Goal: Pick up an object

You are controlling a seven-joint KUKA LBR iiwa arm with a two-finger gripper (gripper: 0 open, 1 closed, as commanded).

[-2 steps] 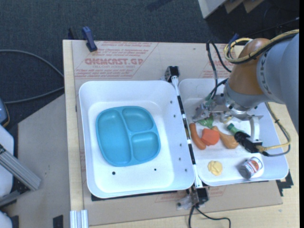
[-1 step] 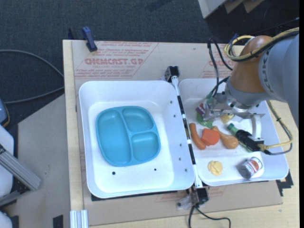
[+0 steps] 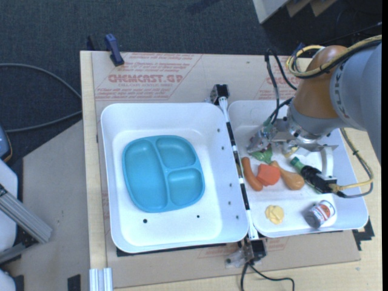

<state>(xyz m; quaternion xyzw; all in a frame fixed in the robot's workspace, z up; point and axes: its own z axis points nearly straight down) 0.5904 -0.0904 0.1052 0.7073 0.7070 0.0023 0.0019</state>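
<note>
Even bright overhead light, soft faint shadows, white bins (image 3: pixel 163 117) slightly glaring, mild overall softness

One camera hangs fixed above the bench (image 3: pixel 182 71), looking down at a slant from fair height, so both white bins sit in frame: the left bin (image 3: pixel 115 180) and the right bin (image 3: pixel 348 214). The grey arm (image 3: pixel 351 83) enters from the right edge.
</note>
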